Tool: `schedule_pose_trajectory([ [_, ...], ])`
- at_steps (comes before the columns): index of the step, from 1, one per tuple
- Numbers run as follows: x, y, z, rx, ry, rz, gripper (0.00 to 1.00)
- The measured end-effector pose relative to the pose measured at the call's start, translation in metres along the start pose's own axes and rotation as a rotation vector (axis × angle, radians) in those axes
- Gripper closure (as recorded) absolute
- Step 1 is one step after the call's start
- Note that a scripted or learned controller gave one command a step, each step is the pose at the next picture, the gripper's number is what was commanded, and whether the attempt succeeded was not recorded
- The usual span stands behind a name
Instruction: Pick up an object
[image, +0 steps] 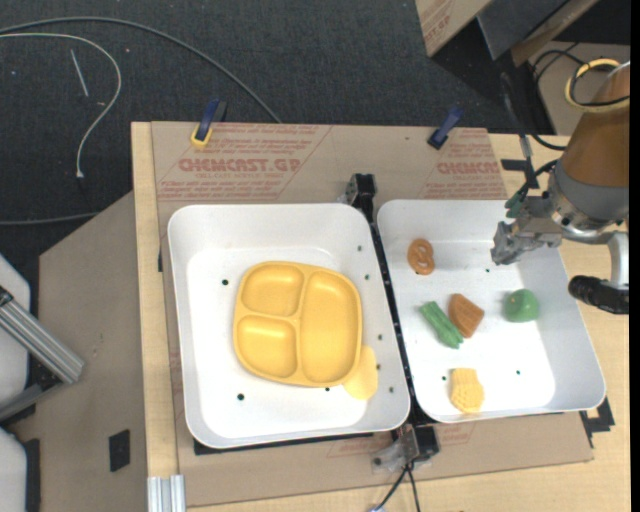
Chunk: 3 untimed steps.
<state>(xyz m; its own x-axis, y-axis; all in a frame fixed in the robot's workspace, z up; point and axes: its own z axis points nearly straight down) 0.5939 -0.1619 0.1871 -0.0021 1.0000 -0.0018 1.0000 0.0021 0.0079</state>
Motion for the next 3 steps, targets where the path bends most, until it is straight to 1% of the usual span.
schedule_pose_trajectory([
  [1,0.0,0.002,-0.035,0.002,0.0,0.001,1.0],
  [2,0.052,0.01,-0.026,0.009,0.004,-0.003,1.0],
  [3,0.108,0.016,-0.019,0.01,0.005,-0.005,1.0],
])
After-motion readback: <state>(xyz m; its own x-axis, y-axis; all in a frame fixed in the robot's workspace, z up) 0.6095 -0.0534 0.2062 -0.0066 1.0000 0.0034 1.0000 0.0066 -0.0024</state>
